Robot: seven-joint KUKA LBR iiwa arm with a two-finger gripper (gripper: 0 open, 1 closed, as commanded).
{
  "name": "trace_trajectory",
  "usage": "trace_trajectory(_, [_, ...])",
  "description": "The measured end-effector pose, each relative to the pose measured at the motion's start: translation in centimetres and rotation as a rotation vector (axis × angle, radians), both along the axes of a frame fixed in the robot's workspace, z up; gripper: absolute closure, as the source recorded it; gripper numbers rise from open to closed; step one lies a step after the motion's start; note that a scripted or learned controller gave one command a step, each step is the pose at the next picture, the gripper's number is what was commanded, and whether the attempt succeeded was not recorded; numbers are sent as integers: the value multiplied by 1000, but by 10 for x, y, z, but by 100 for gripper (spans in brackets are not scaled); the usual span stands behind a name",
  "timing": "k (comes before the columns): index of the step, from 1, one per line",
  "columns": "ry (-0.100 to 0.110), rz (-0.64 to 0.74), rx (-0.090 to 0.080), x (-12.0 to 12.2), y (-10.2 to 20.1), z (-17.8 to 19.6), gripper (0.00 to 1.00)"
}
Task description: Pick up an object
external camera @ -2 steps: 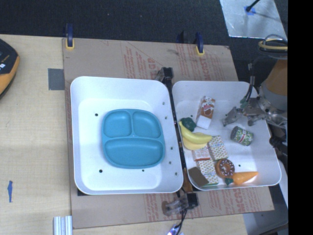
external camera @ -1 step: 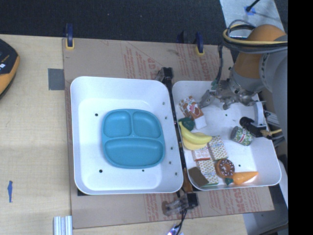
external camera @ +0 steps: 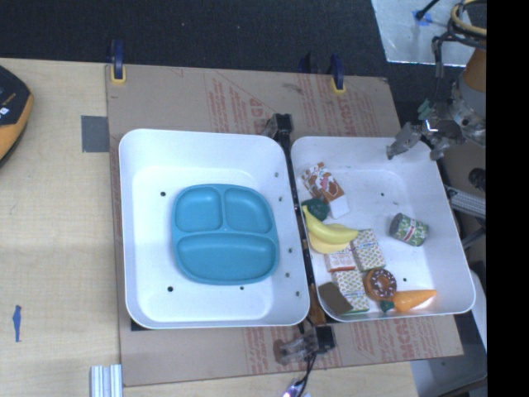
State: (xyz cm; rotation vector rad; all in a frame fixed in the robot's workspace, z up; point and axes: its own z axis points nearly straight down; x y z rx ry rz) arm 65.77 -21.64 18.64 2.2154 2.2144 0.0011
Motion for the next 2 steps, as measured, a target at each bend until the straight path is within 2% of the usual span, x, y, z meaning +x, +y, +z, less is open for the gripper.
trace_trajectory(1, [20,4,10,-78,56,-35,0])
trace_trajectory(2, [11,3,5,-10,103,-86,0])
